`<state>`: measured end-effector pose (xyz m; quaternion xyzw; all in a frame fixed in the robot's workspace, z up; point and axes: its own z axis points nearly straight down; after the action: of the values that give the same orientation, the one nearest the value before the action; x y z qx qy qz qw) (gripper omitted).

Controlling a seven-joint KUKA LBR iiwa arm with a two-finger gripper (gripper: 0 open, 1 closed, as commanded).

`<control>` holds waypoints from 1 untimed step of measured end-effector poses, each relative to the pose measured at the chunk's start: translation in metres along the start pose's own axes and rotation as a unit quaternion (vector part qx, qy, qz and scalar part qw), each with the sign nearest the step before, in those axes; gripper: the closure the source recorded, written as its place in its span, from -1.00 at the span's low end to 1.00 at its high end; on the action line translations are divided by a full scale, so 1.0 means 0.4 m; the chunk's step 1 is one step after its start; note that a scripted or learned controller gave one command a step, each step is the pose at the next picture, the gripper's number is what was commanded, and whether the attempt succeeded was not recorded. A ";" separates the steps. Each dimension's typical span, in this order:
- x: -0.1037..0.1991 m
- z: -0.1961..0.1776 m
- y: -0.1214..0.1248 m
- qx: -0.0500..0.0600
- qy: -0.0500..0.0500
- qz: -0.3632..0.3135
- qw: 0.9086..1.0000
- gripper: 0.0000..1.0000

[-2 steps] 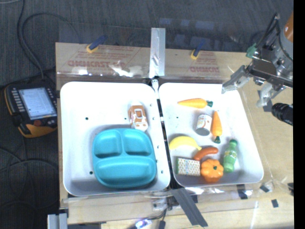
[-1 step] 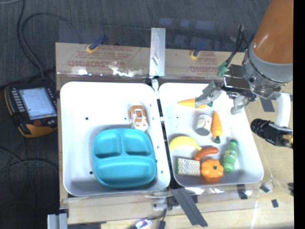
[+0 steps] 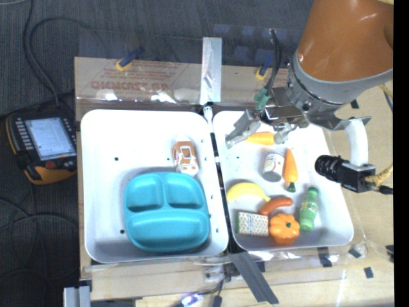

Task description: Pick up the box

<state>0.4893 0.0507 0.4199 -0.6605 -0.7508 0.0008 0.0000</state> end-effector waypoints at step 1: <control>0.199 0.088 0.013 0.001 0.000 -0.041 0.999 -1.00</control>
<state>0.4844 0.1303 0.3845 -0.6290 -0.7774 0.0013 0.0007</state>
